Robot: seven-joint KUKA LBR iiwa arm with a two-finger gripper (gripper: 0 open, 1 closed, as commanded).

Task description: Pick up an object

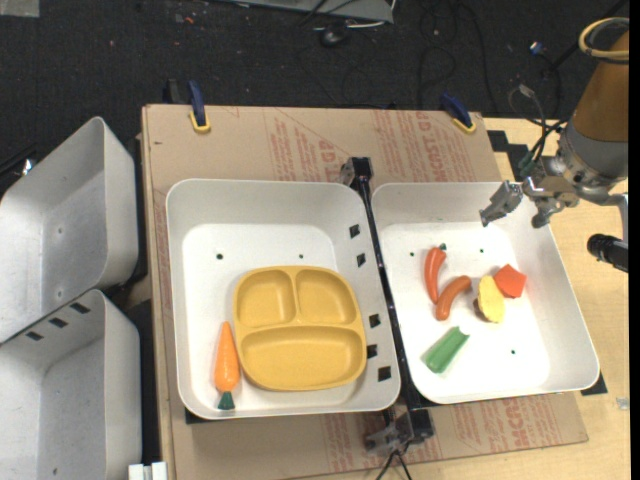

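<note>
The arm enters at the 3 o'clock edge, its orange band cut off by the frame, and holds the gripper (521, 206) over the right bin (560, 368) at its 1 o'clock corner, fingers spread apart with nothing between them. Below it, toward 7 o'clock, lie a red chili (433, 270), a sausage (452, 296), a yellow-and-orange piece (497, 294) hard to identify, and a green piece (445, 349). The left bin (200, 218) holds a yellow divided plate (299, 326) with a carrot (226, 361) at its 9 o'clock.

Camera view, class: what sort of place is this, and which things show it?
Probably a robotics lab bench: a robot arm over two white bins, toy food such as a carrot, and loose cables.
</note>
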